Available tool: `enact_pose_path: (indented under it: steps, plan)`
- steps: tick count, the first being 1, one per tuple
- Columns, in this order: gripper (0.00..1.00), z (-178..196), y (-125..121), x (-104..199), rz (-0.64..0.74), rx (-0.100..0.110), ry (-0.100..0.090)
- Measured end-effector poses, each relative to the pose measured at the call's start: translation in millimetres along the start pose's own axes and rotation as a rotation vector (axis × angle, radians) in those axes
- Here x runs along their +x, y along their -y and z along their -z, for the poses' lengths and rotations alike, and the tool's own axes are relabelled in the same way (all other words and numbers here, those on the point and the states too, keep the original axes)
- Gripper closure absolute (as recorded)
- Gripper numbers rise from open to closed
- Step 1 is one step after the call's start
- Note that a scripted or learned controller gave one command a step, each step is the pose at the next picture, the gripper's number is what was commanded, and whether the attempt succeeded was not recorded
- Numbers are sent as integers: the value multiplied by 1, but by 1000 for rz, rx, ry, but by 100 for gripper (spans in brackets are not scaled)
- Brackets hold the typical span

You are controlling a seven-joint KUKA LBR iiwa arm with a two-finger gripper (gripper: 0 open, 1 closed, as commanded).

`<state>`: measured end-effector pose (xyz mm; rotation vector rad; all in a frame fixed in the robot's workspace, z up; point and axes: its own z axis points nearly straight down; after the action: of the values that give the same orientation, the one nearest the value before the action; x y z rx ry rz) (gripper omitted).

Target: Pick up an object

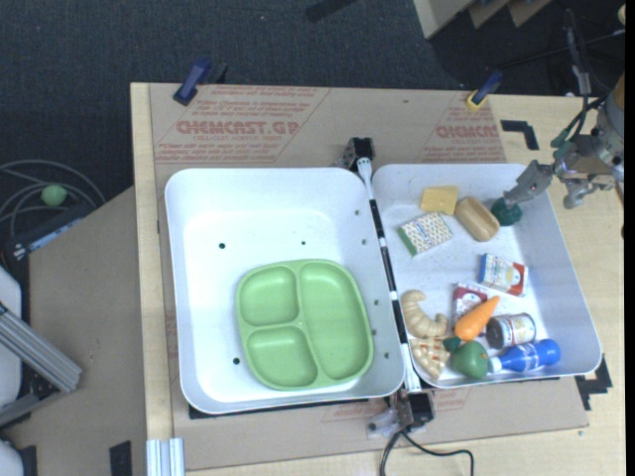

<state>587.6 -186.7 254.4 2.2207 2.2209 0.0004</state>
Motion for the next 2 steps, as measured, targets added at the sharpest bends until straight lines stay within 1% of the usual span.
enact_pose_path:
  steps: [1,2]
  plan:
    - [0,-159,-48,38,0,-4,1]
    - [0,-164,-82,74,1,-10,1]
